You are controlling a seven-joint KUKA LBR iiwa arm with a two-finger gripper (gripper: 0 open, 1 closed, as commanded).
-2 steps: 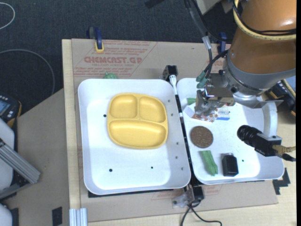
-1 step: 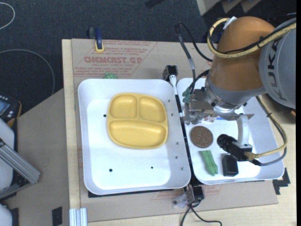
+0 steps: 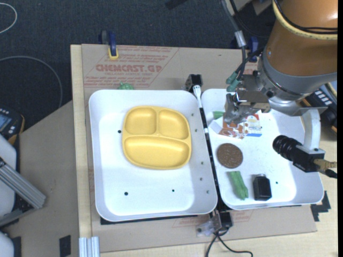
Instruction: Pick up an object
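Surface (image 3: 134,63): brown board carrying two white bins edge to edge.

Left bin (image 3: 104,159): holds one yellow plate (image 3: 156,137) with three compartments, set towards the far half. The floor around it is bare.

Right bin (image 3: 300,186): holds all the small items.

Arm (image 3: 305,31): reaches in from the right, over the far part of the right bin.

Gripper (image 3: 236,114): down over the far-left part of the right bin, directly above a packet (image 3: 249,127). Whether it is open or closed cannot be told from here, and nothing can be confirmed in its hold.

Packet: red, white and blue, lying flat on the bin floor, partly covered by the gripper. Judged the likely target. It looks light, thin and soft, with a slick face. A flat item gives little to pinch, so the raised or crumpled edge nearest the gripper looks the best hold.

Disc (image 3: 229,155): brown, round and flat, just near-side of the packet and apart from it.

Green stick (image 3: 238,185): near the bin's near rim, beside a black block (image 3: 261,187).

Green scrap (image 3: 217,114): small, just left of the gripper, close to the bin's left wall.

Clearances: the left wall and the scrap crowd the packet on one side. The middle and right of this bin offer open floor. A straight lift looks unobstructed.
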